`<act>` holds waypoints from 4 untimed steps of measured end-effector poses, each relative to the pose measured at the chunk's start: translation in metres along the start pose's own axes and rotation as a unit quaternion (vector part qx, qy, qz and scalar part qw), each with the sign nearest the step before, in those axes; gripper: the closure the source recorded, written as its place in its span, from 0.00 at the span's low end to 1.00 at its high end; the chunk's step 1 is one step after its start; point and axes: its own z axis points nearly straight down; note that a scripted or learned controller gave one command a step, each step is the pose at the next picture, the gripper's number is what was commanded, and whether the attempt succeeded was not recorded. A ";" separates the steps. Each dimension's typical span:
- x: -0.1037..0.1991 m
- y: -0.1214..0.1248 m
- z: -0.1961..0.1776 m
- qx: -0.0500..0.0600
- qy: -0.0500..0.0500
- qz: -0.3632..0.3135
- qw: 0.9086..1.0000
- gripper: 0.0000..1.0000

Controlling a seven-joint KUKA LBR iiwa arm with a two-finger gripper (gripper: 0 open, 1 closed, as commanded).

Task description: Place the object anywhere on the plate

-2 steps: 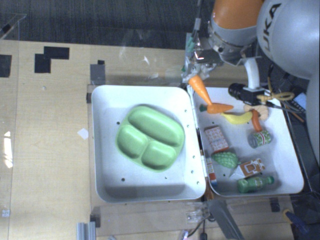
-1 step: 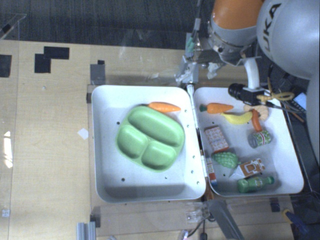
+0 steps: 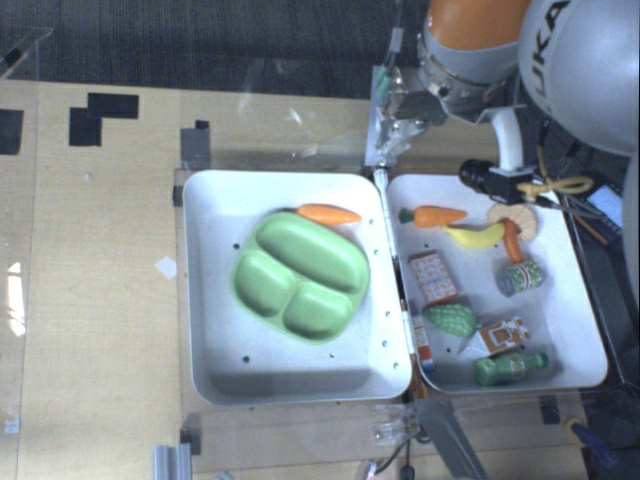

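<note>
Green divided plate [image 3: 301,276] in left bin [image 3: 215,368]. Orange carrot [image 3: 328,214] touching plate's far rim. Gripper [image 3: 392,136] above bins' far edge; fingers' state unclear.

An orange carrot [image 3: 328,214] lies just beside the green divided plate [image 3: 300,276]; the gripper [image 3: 392,138] hovers above the bins.

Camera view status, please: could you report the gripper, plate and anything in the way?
Gripper above the bins' far edge, nothing seen between fingers. Green plate in left bin; orange carrot at its far rim. Other toys in right bin.
</note>
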 end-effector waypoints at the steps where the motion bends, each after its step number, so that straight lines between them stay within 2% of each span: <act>1: -0.035 -0.031 0.002 0.004 0.000 0.008 1.000 1.00; 2: -0.034 -0.031 0.002 0.004 0.000 0.008 1.000 0.00; 3: -0.034 -0.031 0.002 0.004 0.000 0.008 1.000 0.00; 4: -0.054 -0.047 0.047 0.004 0.000 0.040 0.999 0.00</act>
